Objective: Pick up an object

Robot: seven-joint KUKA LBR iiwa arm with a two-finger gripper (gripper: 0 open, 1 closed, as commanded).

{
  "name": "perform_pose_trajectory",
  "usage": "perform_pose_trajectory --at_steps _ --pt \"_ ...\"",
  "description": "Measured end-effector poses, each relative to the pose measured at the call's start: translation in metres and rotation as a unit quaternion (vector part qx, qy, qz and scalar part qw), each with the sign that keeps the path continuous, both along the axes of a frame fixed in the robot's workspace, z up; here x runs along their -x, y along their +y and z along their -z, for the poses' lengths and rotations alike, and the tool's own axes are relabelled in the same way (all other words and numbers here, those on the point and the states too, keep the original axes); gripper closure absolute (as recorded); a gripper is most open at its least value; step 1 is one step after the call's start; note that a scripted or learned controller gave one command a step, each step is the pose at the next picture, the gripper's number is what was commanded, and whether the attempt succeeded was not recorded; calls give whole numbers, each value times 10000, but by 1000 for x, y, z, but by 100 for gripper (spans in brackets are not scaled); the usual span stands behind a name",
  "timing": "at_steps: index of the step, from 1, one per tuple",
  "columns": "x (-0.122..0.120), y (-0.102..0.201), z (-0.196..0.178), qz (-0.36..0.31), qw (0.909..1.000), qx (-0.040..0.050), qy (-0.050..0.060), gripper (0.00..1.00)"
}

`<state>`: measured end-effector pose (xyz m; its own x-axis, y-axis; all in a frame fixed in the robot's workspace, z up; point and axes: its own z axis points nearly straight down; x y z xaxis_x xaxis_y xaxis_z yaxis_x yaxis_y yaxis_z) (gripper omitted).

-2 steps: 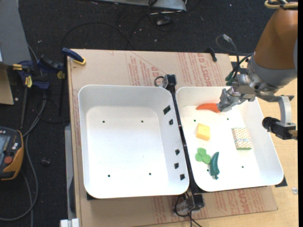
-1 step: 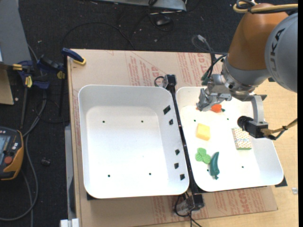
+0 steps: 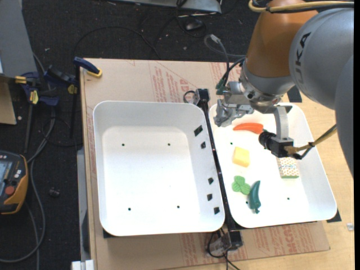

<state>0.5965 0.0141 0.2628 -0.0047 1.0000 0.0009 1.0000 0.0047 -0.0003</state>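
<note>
In the right bin [image 3: 315, 207] lie an orange carrot-shaped piece [image 3: 248, 127], a yellow block [image 3: 241, 156], a green leafy piece [image 3: 241, 184], a teal piece [image 3: 255, 196] and a small patterned block [image 3: 288, 167]. My gripper [image 3: 226, 116] hangs over the far left corner of that bin, just left of the orange piece and apart from it. I see nothing held in it. The grey arm with its orange band [image 3: 275, 32] comes in from the upper right and hides the bin's far edge.
The left bin [image 3: 107, 151] sits beside the right one, with a black divider strip [image 3: 211, 151] between them. A black fitting on a bracket [image 3: 274, 142] hangs from the wrist over the right bin. Clamps and cables lie off the bench at left.
</note>
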Motion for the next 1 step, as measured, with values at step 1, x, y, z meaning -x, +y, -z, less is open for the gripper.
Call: perform_pose_trajectory --at_steps 1 --pt "-12 51 26 4 10000 1 11 100"
